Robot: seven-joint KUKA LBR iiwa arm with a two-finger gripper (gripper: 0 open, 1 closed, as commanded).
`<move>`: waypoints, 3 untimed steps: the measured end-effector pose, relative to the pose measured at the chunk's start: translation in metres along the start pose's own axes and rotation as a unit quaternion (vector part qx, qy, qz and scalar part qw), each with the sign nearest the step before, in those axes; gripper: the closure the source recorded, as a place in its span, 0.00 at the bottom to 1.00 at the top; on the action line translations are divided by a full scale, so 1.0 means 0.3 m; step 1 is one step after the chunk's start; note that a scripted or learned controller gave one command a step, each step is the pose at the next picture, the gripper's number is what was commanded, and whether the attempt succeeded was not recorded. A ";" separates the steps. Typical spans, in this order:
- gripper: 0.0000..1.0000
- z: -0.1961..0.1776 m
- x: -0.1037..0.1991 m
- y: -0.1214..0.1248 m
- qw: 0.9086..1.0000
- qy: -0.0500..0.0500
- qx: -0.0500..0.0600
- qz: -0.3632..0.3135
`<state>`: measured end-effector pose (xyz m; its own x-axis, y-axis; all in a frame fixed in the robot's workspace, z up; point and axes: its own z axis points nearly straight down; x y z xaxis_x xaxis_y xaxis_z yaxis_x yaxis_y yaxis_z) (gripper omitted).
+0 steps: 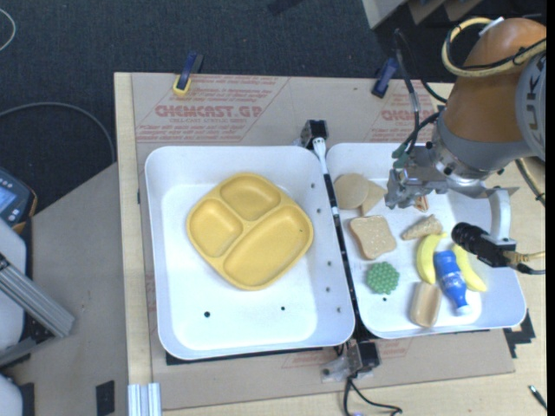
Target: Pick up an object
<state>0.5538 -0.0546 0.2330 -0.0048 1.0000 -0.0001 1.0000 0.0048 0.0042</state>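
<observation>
My gripper [401, 194] hangs low over the back of the right bin [512, 306], the arm coming in from the right. Just to its left lies a tan round cookie piece [352, 191]. A small orange and white piece [422, 204] shows at its right side. In front of it lie a pale wedge-shaped piece [422, 228] and a bread slice [373, 237]. Nearer the front are a green broccoli ball [382, 277], a yellow banana [427, 258], a blue bottle [451, 279] and a tan cylinder [424, 303]. I see nothing held in the gripper.
The left bin [173, 310] holds a yellow divided plate [250, 230]. A raised rim runs between the two bins [334, 224]. Blue clamps [186, 74] hold the board at the back edge.
</observation>
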 end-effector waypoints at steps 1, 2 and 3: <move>1.00 -0.001 -0.009 0.003 1.000 0.000 0.001 0.002; 1.00 0.064 -0.021 0.007 1.000 0.000 0.004 0.003; 1.00 -0.007 -0.012 0.020 1.000 0.000 0.000 0.002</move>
<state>0.5597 -0.0581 0.2350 -0.0010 1.0000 -0.0009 1.0000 0.0010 0.0041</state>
